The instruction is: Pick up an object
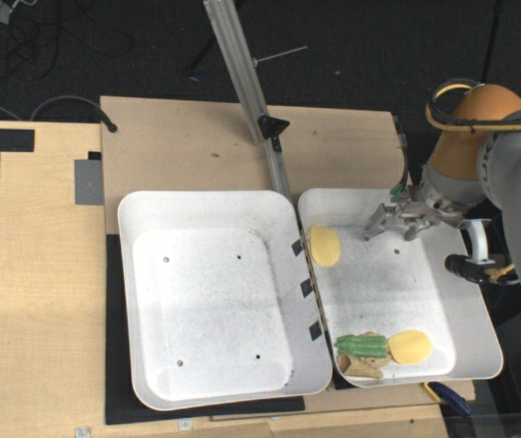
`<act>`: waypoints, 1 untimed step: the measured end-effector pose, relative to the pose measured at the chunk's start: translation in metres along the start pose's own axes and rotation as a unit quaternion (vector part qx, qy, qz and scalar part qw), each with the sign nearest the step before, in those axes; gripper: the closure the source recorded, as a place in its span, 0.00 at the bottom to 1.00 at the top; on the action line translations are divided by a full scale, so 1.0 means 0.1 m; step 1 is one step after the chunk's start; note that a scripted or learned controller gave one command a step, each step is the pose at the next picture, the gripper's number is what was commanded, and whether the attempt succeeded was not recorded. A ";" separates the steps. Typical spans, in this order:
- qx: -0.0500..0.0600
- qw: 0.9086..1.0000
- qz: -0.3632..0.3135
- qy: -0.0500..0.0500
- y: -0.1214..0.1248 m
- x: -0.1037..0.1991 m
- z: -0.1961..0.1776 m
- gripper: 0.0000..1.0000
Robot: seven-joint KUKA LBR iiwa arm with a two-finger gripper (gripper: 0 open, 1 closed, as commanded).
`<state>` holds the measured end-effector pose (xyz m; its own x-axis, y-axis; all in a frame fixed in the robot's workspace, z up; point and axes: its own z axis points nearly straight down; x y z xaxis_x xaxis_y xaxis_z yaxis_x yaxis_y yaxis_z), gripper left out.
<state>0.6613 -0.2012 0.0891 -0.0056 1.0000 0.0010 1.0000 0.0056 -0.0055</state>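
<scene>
My gripper (395, 228) hangs over the far part of the right bin (465, 336), its fingers spread open with nothing between them. A yellow oval object (324, 245) lies against the bin's left wall, to the left of the gripper and apart from it. At the bin's near edge lie a green ridged object (362, 344), a round yellow object (411, 346) beside it and a small tan piece (361, 366) under the green one.
The left bin (207, 295) sits beside the right one, a divider with black clips (304, 286) between them. A metal rail (242, 71) slants up from behind the bins. The grey arm with its orange band (479, 117) comes in at the right.
</scene>
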 end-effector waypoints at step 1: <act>-0.001 1.000 -0.001 -0.001 0.01 0.00 -0.12 1.00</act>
<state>0.6621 -0.2011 0.1013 -0.0081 1.0000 0.0000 1.0000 0.0081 -0.0033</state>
